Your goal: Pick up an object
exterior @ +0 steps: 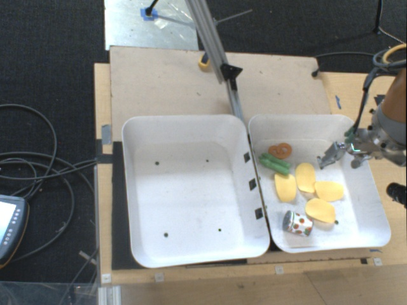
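Observation:
The right bin (365, 230) holds several small items: a brown pretzel (280, 150), a green pod (275, 164), several yellow pieces (306, 177) and a small patterned can (297, 223) lying on its side. My gripper (344, 154) hangs over the bin's upper right part, its two fingers spread open with nothing between them. It sits right of the pretzel and above the yellow pieces, apart from all of them.
The left bin (137, 234) lies beside the right one, with a divider wall (253, 183) between them. A grey pole (210, 33) slants down from the top toward the divider. Cables and a tablet (9, 224) lie on the floor at left.

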